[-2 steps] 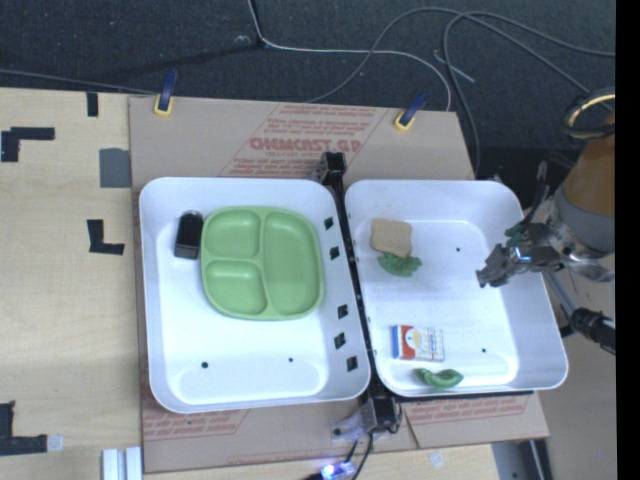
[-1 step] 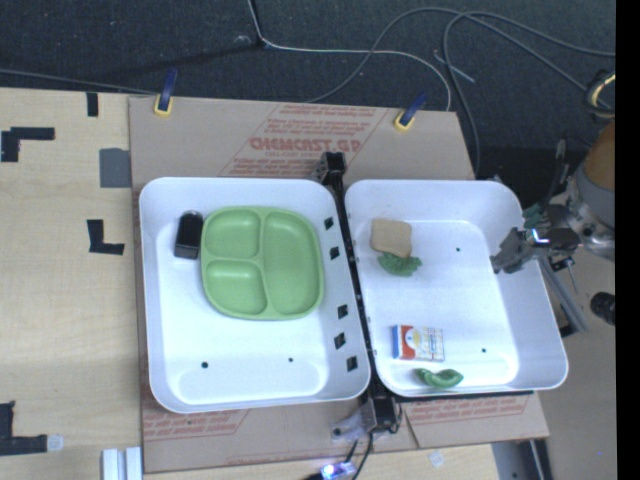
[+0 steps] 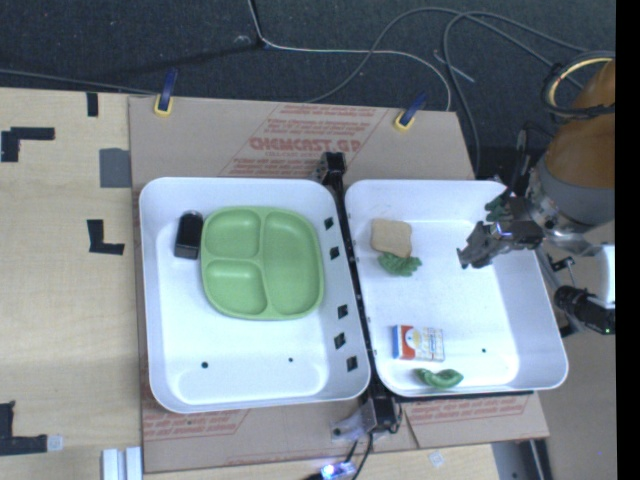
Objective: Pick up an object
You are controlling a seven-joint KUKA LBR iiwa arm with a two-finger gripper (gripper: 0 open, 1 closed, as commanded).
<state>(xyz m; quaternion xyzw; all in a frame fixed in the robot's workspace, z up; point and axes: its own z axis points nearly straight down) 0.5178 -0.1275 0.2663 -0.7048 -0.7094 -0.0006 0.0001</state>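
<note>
In the right bin [image 3: 520,318] lie a tan block [image 3: 391,235], a green leafy piece [image 3: 400,263] touching its front edge, a small white box with red and blue print [image 3: 416,343], and a green pod-like piece [image 3: 438,376] near the front wall. My gripper [image 3: 478,249] hangs over the right part of this bin, to the right of the tan block and apart from every object. Nothing shows in its grasp. The arm's grey body with its orange band [image 3: 585,138] reaches in from the right edge.
The left bin [image 3: 165,348] holds a green divided plate [image 3: 263,263] and a small black object [image 3: 188,235] beside the plate's left rim. A black divider [image 3: 345,268] with clips runs between the bins. Cables [image 3: 420,38] lie behind them.
</note>
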